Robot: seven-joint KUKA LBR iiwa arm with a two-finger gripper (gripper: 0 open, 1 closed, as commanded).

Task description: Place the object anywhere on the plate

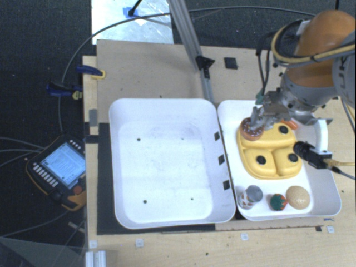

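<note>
Over the right bin (328, 202), the gripper (257, 121) hangs at the far left part of the yellow plate (272, 154), just above a pink-rimmed doughnut (251, 131) that lies there. I cannot tell how the jaws stand or whether they pinch it. If the doughnut sits near the plate's edge, a sloppy release could tip it off toward the bin wall. A grey ball (253, 193), a green toy (277, 202) and a tan egg (297, 197) lie along the near side.

A robotics lab: bench (150, 77) with clamps (89, 71), trailing cables (78, 54), teach pendant (60, 168) beside white bins (167, 160).
</note>
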